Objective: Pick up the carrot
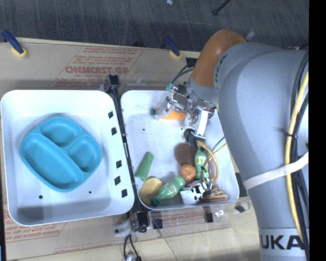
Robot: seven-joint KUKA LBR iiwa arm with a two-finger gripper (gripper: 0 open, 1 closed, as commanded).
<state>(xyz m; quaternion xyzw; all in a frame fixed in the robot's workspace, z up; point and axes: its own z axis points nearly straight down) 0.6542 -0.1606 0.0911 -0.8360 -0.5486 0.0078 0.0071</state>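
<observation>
One carrot (175, 115) sits at twelve o'clock in the right bin (152, 145); my gripper (176, 106) is over it, grip unclear.

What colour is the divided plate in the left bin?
Light blue, plain, no pattern; the divided plate shows well in the camera view.

Robot lab, KUKA arm (271, 145), clamped cardboard bench (87, 64), white bins (11, 162)
</observation>
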